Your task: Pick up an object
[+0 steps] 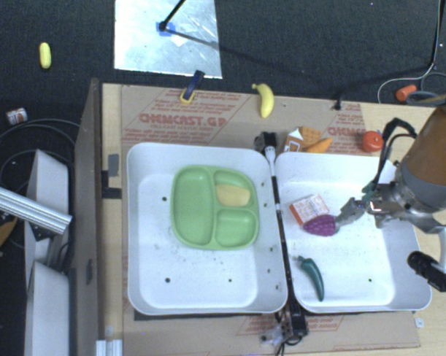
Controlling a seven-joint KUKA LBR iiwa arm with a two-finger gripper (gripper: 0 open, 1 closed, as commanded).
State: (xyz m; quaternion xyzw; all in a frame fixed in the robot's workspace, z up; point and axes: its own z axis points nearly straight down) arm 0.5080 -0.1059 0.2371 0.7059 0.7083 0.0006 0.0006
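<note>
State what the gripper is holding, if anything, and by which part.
Cannot be told. The gripper sits at the right edge of the purple object in the right bin, but a grip between its fingers is not visible.

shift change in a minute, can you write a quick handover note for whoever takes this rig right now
Gripper: low in the right bin, its tip right beside the purple object; a grip is not confirmed from this view.
Right bin: purple object near the middle, small orange-and-white box touching it on the upper left, green pepper-like object nearer the front edge.
Left bin: green divided tray with a yellow object in its upper right compartment.
Done: arm has reached the purple object.
Left: confirm the grip and lift; nothing is raised yet.
</note>
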